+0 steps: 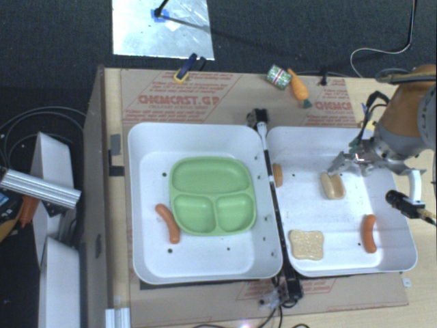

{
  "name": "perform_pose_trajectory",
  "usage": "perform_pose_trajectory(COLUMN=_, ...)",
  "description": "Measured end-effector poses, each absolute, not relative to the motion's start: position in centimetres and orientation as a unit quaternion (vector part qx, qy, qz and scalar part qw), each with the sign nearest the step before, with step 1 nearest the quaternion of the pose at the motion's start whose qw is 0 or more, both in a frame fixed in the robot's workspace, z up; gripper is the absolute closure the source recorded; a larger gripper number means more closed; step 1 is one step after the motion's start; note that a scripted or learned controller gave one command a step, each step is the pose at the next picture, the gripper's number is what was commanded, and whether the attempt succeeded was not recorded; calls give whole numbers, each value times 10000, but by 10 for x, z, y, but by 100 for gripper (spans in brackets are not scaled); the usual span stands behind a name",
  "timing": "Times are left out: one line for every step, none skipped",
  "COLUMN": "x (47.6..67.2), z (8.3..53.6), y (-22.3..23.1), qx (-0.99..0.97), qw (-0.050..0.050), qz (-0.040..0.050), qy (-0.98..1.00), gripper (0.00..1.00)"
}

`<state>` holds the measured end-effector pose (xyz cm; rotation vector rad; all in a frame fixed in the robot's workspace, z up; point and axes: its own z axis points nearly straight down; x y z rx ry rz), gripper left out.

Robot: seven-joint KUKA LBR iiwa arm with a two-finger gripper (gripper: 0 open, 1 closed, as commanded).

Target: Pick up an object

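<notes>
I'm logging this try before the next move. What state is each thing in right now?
Gripper: low over the right bin, just above the bread roll.
Bread roll: lying in the right bin, not lifted.
Toast slice: flat, near the front of the right bin.
Right sausage: lying in the right bin.
Left sausage: lying in the left bin, beside the green tray.
Green tray: flat, compartments unfilled.
</notes>
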<state>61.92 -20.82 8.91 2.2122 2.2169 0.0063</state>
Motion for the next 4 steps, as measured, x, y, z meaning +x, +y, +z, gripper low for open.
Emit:
perform_pose_trajectory(x=599, z=89, y=-155, qx=7061, qw=42, qz=35, qy=7081, gripper=0)
perform_pose_trajectory(x=582, z=179, y=-87, qx=7058, qw=13, qz=15, qy=7084, gripper=0)
perform_pose_trajectory(x=576, z=87, y=-108, qx=7068, qw=-8, qz=-8, qy=7074, gripper=0)
perform_pose_trajectory(x=578, z=99, y=-107, qx=7064, qw=10, qz=9, qy=7078, gripper=100)
